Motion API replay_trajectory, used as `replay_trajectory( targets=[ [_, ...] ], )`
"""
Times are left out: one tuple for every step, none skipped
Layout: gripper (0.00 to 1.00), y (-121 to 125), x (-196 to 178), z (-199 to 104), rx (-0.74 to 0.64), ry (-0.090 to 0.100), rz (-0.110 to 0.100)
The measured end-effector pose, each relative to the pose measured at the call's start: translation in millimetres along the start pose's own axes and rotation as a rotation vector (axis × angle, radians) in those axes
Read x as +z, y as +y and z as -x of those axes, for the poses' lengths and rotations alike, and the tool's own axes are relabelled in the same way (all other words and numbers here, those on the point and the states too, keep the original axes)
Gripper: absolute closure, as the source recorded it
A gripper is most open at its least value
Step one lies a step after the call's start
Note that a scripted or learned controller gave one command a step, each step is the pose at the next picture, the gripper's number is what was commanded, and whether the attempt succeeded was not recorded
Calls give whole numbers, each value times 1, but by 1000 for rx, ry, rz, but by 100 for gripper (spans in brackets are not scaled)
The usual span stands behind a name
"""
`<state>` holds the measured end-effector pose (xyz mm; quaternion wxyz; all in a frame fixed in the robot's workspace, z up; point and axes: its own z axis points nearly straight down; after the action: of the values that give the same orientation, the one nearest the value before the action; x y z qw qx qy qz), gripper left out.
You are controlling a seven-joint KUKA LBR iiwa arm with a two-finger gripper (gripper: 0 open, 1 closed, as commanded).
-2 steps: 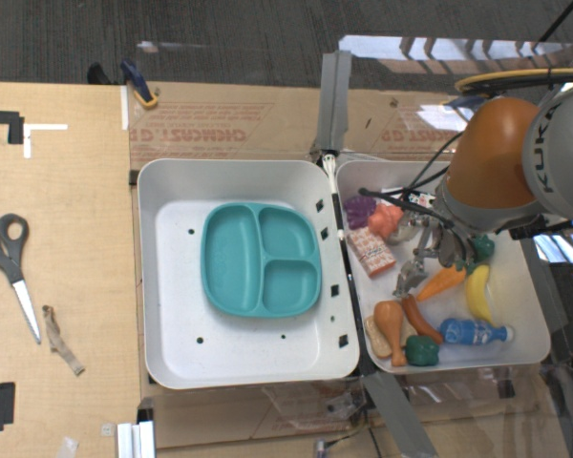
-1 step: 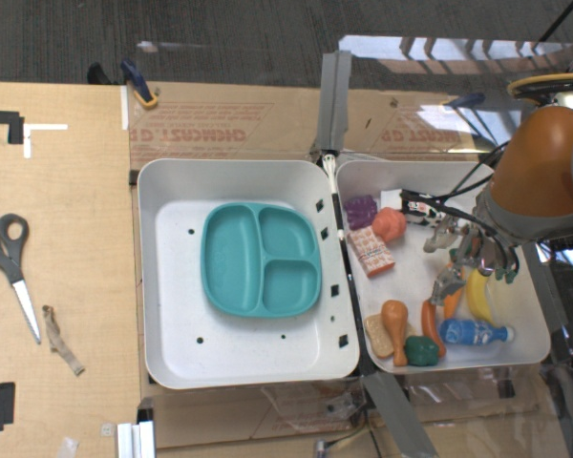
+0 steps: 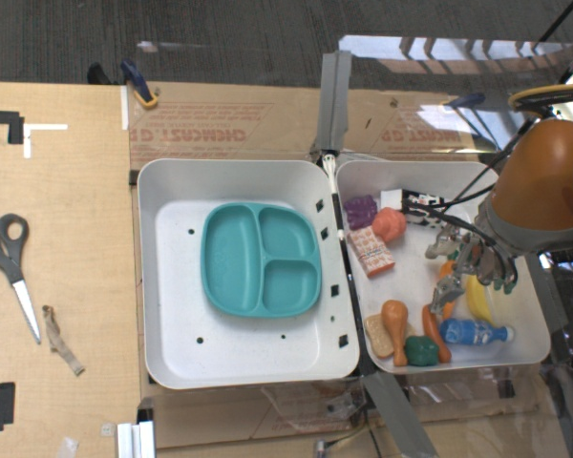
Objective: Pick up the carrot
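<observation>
The carrot (image 3: 438, 335) is a slim orange stick lying near the front of the right bin (image 3: 401, 175), between a green vegetable (image 3: 422, 351) and a blue bottle (image 3: 473, 333). My gripper (image 3: 451, 284) hangs low over the bin's middle right, just above and behind the carrot's far end. Cables and the wrist hide much of it. A small orange patch shows at the gripper, and I cannot tell what it is.
In the right bin there are also purple grapes (image 3: 361, 208), a peach-coloured ball (image 3: 390, 224), a red and white box (image 3: 372, 253), a drumstick (image 3: 395, 321), a banana (image 3: 477, 298). The left bin (image 3: 162, 256) holds a teal divided plate (image 3: 263, 259). Scissors (image 3: 11, 260) lie on the bench at left.
</observation>
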<state>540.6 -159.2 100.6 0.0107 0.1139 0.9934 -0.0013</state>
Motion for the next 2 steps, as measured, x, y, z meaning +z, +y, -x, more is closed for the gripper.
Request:
replay_trajectory(
  targets=[
    [100, 1, -8, 0, -4, 2, 0],
    [100, 23, -11, -26, -451, 20, 6]
  ],
)
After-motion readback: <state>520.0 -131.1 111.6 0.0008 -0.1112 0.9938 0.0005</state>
